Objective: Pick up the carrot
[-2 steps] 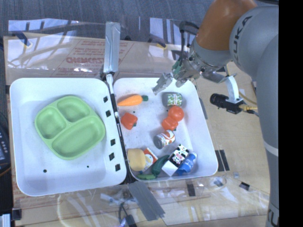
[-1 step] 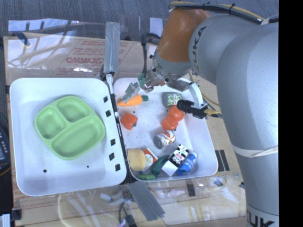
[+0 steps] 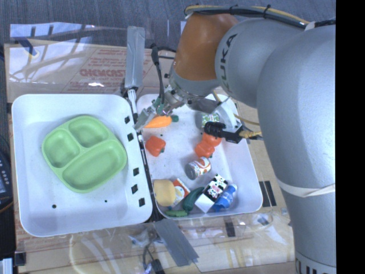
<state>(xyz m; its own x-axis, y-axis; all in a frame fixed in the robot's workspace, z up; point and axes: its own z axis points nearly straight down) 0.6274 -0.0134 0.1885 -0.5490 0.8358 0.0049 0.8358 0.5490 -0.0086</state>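
Observation:
The carrot (image 3: pixel 158 122) is orange with a green stub at its right end. It lies on its side at the back left corner of the right bin (image 3: pixel 245 170), close to the divider between the bins. My gripper (image 3: pixel 159 105) hangs just above and behind the carrot, at or very near its top. The grey arm with its orange band (image 3: pixel 199 44) covers most of the gripper from above, so I cannot make out whether it is touching the carrot.
The right bin also holds a red-orange toy (image 3: pixel 155 146), an orange toy (image 3: pixel 205 145), a small can (image 3: pixel 198 168), a yellow item (image 3: pixel 164 192), a black-and-white toy (image 3: pixel 215 188) and a blue item (image 3: pixel 226 199). A green divided plate (image 3: pixel 84 152) sits in the left bin (image 3: pixel 34 210).

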